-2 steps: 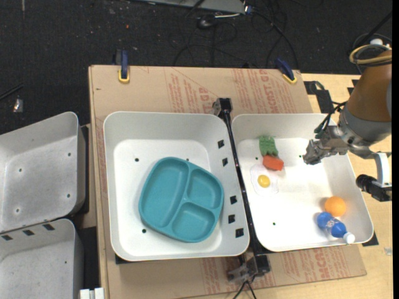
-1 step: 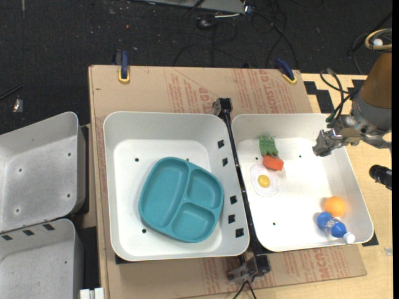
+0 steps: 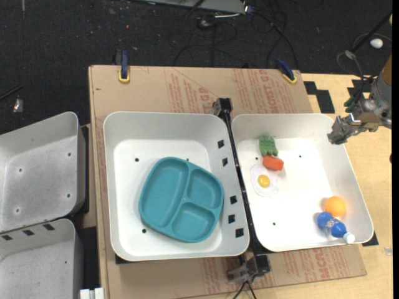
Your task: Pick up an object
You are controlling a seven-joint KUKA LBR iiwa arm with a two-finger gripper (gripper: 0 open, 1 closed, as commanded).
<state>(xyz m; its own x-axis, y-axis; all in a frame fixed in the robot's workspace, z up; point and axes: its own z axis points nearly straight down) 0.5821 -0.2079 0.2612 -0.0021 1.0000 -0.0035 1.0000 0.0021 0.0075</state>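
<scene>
Two white bins sit side by side on the bench. Nearest in the right bin (image 3: 312, 238) lie a blue bottle (image 3: 330, 225) and an orange ball (image 3: 335, 205), touching. Farther back are a fried egg toy (image 3: 264, 182) and a toy carrot (image 3: 270, 155), orange with a green top. The left bin (image 3: 124, 136) holds a teal divided plate (image 3: 181, 199). The gripper (image 3: 340, 133) hovers at the right bin's far right rim; its opening cannot be made out.

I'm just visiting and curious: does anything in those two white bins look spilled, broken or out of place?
Nothing stands out. The teal tray lies flat in the left bin; the toy carrot, fried egg, orange ball and blue bottle lie loose in the right bin.
</scene>
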